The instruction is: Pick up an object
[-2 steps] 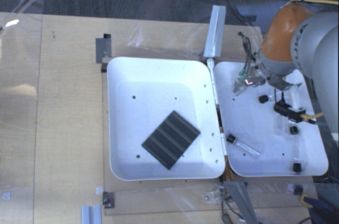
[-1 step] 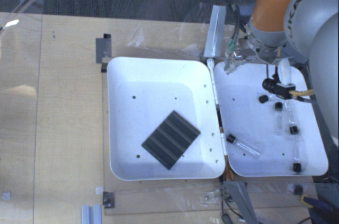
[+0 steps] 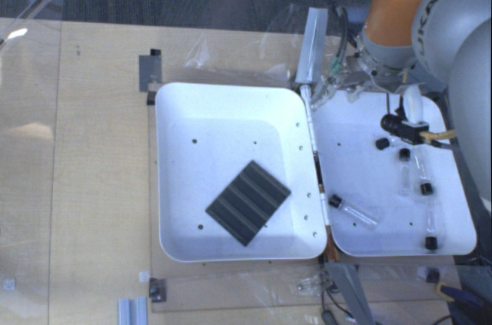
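Observation:
A dark grey ribbed rectangular pad (image 3: 248, 202) lies flat and turned diagonally in the left bin (image 3: 177, 162). Several clear tubes with black caps lie in the right bin (image 3: 361, 239): one near its left wall (image 3: 353, 211), two towards the right (image 3: 405, 171) (image 3: 422, 168), and one at the front right (image 3: 430, 227). A small black cap (image 3: 382, 144) lies near the middle. My gripper (image 3: 343, 81) hangs over the back left corner of the right bin, below the orange band, apart from the tubes.
The grey arm (image 3: 461, 31) covers the bench's back right and the right bin's far corner. A metal bracket (image 3: 311, 47) stands upright behind the seam between the bins. Crumpled clear plastic lies behind the left bin (image 3: 231, 58).

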Motion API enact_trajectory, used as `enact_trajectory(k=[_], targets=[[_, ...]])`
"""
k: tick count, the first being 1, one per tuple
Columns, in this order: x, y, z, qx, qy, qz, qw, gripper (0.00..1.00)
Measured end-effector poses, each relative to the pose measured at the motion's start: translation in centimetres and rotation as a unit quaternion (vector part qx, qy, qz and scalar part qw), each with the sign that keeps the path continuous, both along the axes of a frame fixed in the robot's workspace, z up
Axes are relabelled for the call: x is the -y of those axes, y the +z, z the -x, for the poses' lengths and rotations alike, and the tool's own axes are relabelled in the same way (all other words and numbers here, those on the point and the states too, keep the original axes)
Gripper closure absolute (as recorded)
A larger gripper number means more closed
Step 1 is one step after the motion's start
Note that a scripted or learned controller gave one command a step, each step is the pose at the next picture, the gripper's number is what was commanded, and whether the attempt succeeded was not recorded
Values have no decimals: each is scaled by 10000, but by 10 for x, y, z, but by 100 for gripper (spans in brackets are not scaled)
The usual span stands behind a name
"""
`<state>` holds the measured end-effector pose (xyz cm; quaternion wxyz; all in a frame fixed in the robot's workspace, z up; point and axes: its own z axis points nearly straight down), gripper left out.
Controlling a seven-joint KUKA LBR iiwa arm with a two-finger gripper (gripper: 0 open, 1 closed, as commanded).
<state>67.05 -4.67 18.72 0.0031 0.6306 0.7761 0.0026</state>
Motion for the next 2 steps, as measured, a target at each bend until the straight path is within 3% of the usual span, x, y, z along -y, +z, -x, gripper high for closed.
enact_trajectory(k=[1, 2], targets=[[43, -73, 1, -14, 1084, 9, 9941, 0], [43, -60, -1, 28, 1095, 12, 9940, 100]])
